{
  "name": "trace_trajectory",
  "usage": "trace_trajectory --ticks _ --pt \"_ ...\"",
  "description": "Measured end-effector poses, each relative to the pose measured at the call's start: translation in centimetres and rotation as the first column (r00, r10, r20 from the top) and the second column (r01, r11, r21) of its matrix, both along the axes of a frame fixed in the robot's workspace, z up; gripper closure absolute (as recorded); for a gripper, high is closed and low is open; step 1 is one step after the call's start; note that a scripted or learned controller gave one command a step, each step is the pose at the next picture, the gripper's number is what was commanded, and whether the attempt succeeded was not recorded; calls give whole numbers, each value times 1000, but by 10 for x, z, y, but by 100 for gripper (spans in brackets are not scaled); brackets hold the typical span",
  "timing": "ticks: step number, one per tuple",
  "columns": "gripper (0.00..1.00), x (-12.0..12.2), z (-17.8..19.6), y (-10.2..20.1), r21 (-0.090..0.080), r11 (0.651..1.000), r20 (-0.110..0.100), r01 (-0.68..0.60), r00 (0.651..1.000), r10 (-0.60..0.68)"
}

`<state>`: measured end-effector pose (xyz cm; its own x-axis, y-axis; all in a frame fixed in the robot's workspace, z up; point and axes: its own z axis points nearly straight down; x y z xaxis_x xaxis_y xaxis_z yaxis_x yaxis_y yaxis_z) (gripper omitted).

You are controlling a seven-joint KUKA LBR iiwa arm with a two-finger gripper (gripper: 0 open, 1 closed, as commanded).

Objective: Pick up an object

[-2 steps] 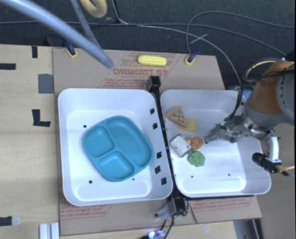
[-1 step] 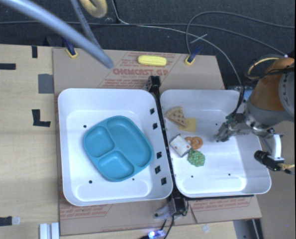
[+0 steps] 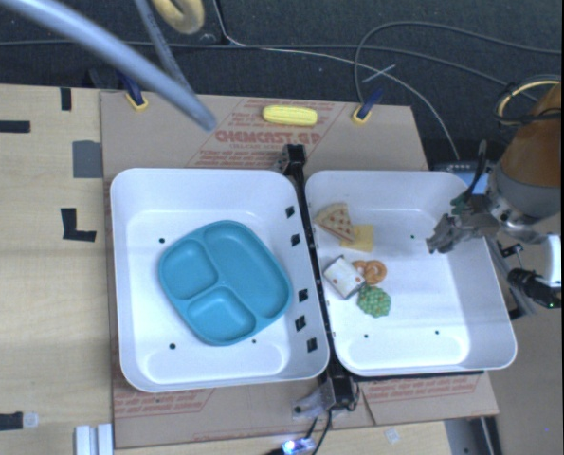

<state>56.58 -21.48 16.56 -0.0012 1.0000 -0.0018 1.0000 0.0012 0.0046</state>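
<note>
Toy food pile (image 3: 355, 257) lies well left of the fingers (image 3: 445, 238).

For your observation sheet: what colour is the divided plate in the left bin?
Light blue; the divided plate shows plainly in the overhead camera view.

Right bin's (image 3: 471, 344) near half lies open; toys (image 3: 355, 259) crowd its left.

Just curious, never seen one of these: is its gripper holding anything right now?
Gripper: above the right bin, nothing visibly held; open or closed cannot be told.
</note>
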Motion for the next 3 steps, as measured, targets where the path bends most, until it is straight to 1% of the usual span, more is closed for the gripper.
trace_trajectory --ticks 1,2,3 --pt "100 1 43 0 0 1000 -1 0 1000 0" --pt "100 -9 46 43 3 1000 -6 -3 1000 3" --pt "100 -8 40 94 3 1000 -7 -4 1000 4"
